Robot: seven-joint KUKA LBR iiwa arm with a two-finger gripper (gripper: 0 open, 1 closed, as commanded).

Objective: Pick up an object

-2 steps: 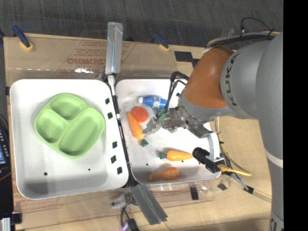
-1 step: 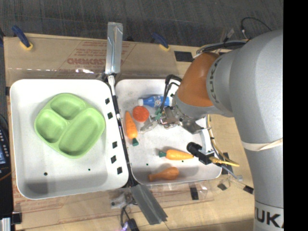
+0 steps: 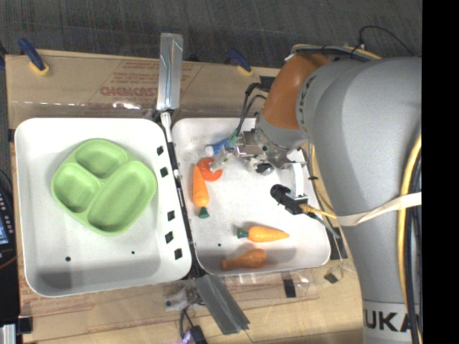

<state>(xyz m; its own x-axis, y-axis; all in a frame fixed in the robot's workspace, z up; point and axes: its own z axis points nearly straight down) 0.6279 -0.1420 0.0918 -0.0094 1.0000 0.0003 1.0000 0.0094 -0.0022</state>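
right bin [image 3: 315, 244] partly under arm [image 3: 358, 142]; fingers [image 3: 222, 151] tips blurred.

Grey KUKA iiwa arm [image 3: 366, 156] with smooth rounded casing and an orange band [image 3: 283, 95] above the wrist. Black cables [image 3: 252, 102] run beside the band; white "UKA" lettering [image 3: 391, 322] marks the base.

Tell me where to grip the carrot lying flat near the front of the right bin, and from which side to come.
Grip the carrot across its thick orange middle, coming straight down from above. It lies flat, pointing left to right in the view, green cap at its left end, so the fingers likely fit best across its width. The drumstick lies close in front, leaving less room there.
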